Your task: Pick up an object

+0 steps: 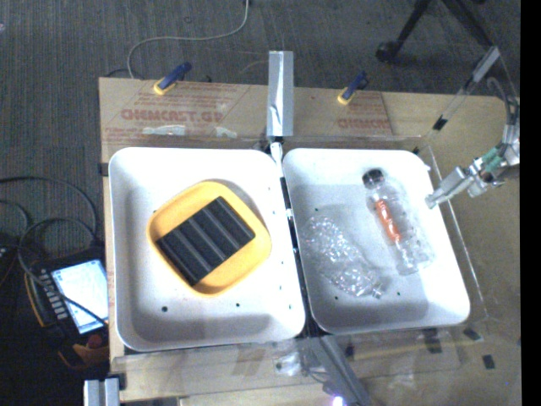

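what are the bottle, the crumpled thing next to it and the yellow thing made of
Bottle: clear thin plastic, probably; the bin shows through it, with a dark cap and an orange label.
Crumpled thing: clear, glossy plastic, possibly a crushed bottle or wrap; creases catch glints.
Yellow thing: matte yellow rim, likely plastic or foam, around a black ribbed panel.

Two white bins sit side by side; the left bin (127, 227) holds a yellow tray (211, 235) with black ridges; the right bin (439, 294) holds a clear bottle (395, 222) with a dark cap, and a crumpled clear wrapper (341, 256) lies lower left of it.
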### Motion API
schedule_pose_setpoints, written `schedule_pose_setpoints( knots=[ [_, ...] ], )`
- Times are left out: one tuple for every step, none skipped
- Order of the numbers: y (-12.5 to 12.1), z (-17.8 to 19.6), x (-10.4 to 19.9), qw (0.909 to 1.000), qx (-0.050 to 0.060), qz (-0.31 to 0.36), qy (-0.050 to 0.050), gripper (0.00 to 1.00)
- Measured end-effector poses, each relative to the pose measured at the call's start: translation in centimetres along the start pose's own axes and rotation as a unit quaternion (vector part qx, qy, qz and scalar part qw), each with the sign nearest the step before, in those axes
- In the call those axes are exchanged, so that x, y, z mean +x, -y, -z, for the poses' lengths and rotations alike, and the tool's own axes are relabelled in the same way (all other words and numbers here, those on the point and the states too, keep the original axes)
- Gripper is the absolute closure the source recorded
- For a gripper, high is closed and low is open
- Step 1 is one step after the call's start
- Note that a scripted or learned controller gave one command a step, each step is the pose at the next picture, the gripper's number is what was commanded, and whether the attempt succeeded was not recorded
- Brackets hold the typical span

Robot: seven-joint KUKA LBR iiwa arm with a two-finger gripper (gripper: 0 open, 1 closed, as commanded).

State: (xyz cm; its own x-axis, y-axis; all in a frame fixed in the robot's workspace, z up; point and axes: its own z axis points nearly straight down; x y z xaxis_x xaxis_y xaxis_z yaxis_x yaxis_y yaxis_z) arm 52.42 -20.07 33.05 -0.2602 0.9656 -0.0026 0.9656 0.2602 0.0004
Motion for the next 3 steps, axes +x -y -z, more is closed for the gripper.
schedule_pose_setpoints(
  knots=[
    [-5.6, -11.6, 3.8, 0.9984, 0.000, 0.057, -0.002, 0.00],
    [-6.0, -11.9, 5.1, 0.9999, 0.000, 0.012, -0.002, 0.00],
    [-6.9, -17.9, 0.8, 0.9982, -0.008, 0.060, 0.004, 0.00]
  ],
)
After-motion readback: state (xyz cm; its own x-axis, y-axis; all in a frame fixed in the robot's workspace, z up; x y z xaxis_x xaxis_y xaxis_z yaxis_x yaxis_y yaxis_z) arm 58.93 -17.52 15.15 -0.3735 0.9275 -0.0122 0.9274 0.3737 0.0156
